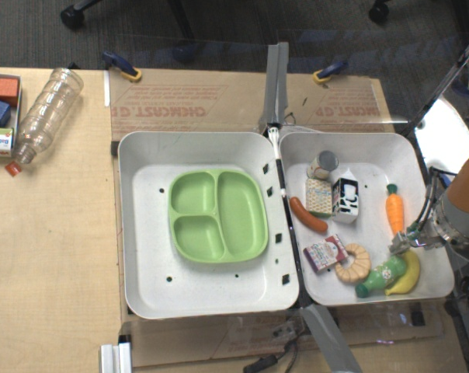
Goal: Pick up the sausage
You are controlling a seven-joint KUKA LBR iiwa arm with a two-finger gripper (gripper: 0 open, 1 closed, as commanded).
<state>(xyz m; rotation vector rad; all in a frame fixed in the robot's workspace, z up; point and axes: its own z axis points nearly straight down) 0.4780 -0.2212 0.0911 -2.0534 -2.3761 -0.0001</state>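
Dark carpet and chair legs lie beyond the bench (56, 231), which carries two white bins. Over in the right bin (374, 142) the sausage (307, 215) lies slantwise near the left wall, touching a checkered packet (319, 196). The jaws (403, 242) hover at the bin's right side, just above the banana (405, 274) and below the carrot (394, 210); whether they are parted I cannot tell. A green divided plate (217, 214) sits in the left bin (141, 231).
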